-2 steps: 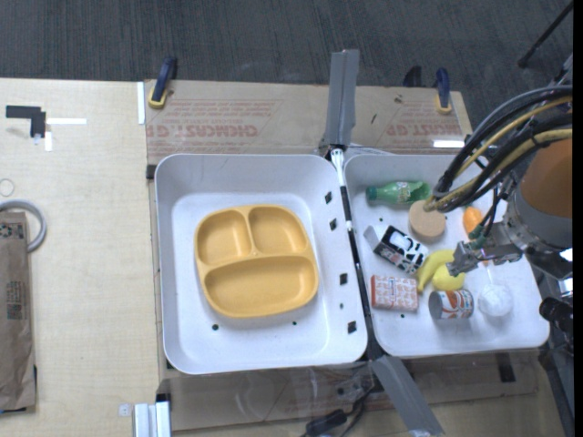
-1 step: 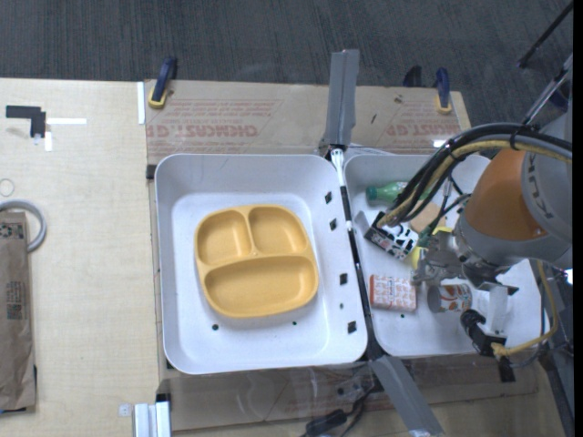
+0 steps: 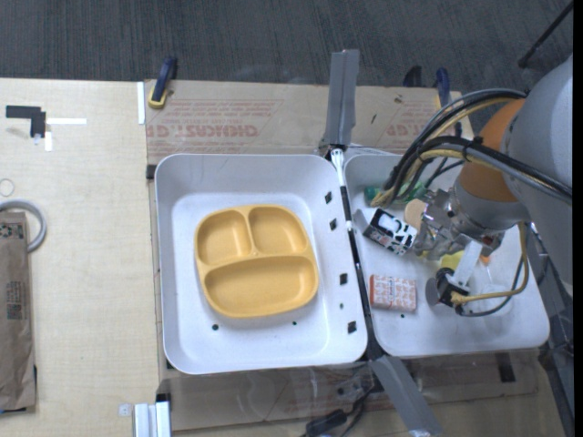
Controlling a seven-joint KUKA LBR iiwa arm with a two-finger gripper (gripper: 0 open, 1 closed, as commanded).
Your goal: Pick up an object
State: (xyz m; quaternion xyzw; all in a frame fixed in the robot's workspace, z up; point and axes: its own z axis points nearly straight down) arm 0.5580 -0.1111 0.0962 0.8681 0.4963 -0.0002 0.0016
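You are looking down on a pale wooden counter (image 3: 82,271) with a dark carpeted floor (image 3: 228,21) running along its far side. Start nearest the camera: a brown paper bag (image 3: 16,308) lies flat well off to the tool's left, at the counter's edge, with a grey ring (image 3: 35,226) just beyond it. The two white bins sit side by side on a sheet of cardboard (image 3: 246,121). The left bin (image 3: 173,335) holds a yellow divided plate (image 3: 257,260), lying flat in the middle, well left of the tool. In the right bin (image 3: 474,335), the tool (image 3: 435,244) hangs low under the arm's orange band (image 3: 487,176), tangled about by cables, and you cannot tell from here how it stands. Just near-left of it lies a small pink patterned block (image 3: 393,292), flat on the bin floor and apart from the tool. Directly left of the tool, close beside it, sits a black and white object (image 3: 392,229); whether they touch is unclear. A green item (image 3: 378,194) lies farther back, partly hidden by cables. Beyond the bins, two blue and yellow clamps (image 3: 164,82) grip the cardboard's far edge.
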